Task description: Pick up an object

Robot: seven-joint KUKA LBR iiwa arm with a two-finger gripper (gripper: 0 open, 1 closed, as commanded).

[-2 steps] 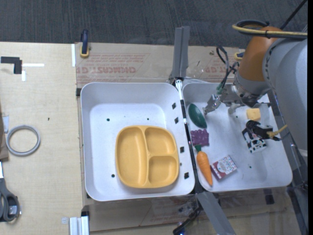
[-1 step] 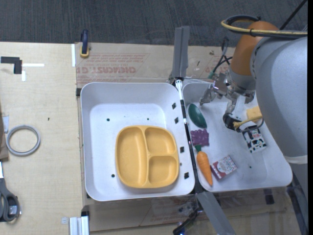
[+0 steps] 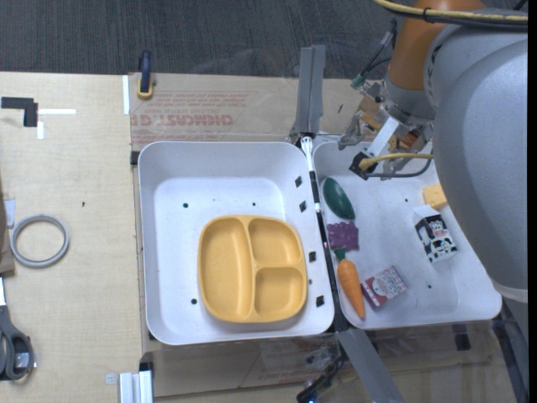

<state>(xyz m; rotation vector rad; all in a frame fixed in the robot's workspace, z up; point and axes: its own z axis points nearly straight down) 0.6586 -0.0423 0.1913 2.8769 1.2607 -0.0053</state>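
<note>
- Looking down, we see the gripper [image 3: 362, 145] over the R bin [image 3: 403, 233], at its far end; can't tell whether it's open or shut, or holding anything.
- Carrot [image 3: 351, 288], purple grapes [image 3: 342, 236] & green obj [image 3: 338, 198] lie along the wall next to the L bin [image 3: 147, 225].
- Yellow plate [image 3: 252, 269] sits in the L bin.

This looks like a robot lab or workshop. A big grey robot arm [image 3: 482, 141] is at the right. Two white bins [image 3: 168, 183] sit on a pale wooden bench [image 3: 67, 309]. Tape [image 3: 39, 218] and scissors [image 3: 15, 355] lie at the left edge.
</note>
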